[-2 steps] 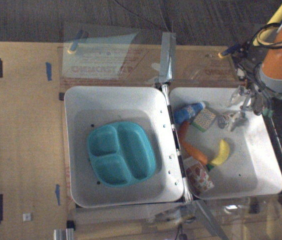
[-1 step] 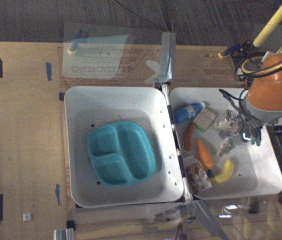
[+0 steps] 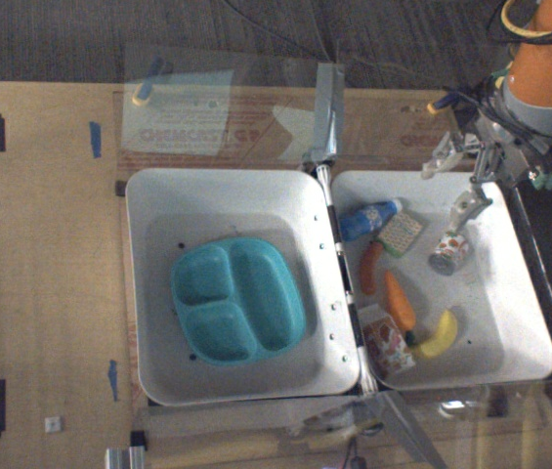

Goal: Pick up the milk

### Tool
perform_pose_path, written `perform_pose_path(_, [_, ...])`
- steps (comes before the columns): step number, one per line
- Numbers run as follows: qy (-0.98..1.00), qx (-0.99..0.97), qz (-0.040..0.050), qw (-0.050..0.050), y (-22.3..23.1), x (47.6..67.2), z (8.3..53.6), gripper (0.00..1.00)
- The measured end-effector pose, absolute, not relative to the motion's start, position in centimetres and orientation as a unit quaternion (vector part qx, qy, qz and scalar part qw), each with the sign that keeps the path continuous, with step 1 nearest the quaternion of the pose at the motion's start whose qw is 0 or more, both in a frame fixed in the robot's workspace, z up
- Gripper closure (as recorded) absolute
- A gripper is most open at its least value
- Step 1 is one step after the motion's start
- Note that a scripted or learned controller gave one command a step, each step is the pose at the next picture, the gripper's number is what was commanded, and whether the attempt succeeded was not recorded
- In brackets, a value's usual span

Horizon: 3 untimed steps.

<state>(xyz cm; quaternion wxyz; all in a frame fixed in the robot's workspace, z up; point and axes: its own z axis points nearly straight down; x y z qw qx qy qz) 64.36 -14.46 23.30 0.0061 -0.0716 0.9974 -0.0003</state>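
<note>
nearest you: small carton (image 3: pixel 385 340), likely milk, lying at front-left corner of right bin (image 3: pixel 530 345), untouched. task barely begun; you have reach, grasp and lift all left. gripper (image 3: pixel 473 203) hangs over bin's far side, well apart from carton; finger state: cannot tell. your count, big to small: two bins, one teal plate (image 3: pixel 238 301) in left bin (image 3: pixel 158 262), one blue bottle (image 3: pixel 367 219), one banana (image 3: pixel 438 335), one can (image 3: pixel 448 252), one carrot (image 3: pixel 400 301).

Light wooden bench (image 3: pixel 41 291), bearing two shallow white plastic bins side by side: left bin (image 3: pixel 148 262), right bin (image 3: pixel 520 301), rims touching.
</note>
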Motion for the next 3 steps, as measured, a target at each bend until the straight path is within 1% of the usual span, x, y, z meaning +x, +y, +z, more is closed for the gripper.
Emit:
perform_pose_path(1, [0.993,-0.118,0.0005,0.002,-15.1,65.5,11.5,0.00])
perform_pose_path(2, [0.994,-0.105,-0.0001,0.006,-12.1,64.3,20.9,0.00])
perform_pose_path(3, [0.982,-0.188,-0.0007,0.005,-18.0,64.5,17.6,0.00])
